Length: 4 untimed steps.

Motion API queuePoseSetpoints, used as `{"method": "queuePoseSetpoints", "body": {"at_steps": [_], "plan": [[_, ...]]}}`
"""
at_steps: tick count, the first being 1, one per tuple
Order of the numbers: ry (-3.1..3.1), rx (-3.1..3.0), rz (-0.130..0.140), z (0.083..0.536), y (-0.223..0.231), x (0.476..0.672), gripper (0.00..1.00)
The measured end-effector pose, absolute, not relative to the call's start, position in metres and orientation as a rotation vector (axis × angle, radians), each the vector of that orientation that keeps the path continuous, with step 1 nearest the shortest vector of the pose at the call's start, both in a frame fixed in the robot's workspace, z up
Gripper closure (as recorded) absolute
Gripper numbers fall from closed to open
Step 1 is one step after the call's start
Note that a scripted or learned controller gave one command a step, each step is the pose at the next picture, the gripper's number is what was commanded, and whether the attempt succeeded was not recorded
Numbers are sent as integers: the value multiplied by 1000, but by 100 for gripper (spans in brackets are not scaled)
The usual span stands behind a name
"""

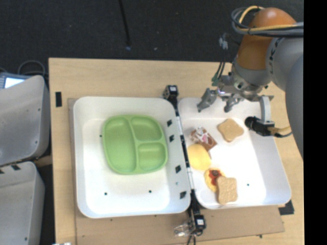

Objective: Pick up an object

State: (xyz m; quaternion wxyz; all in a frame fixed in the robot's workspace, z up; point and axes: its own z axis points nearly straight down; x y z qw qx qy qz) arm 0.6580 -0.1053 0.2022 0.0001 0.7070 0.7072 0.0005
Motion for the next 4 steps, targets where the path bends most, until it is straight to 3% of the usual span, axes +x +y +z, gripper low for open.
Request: {"method": "queuePoseSetpoints", "body": {"at_steps": [2, 3, 4], "plan": [[2223, 2221, -6, 107, -106, 661, 0], [2219, 2219, 0, 121, -107, 663, 100], [2220, 2214, 7, 186, -104, 666, 100]]}}
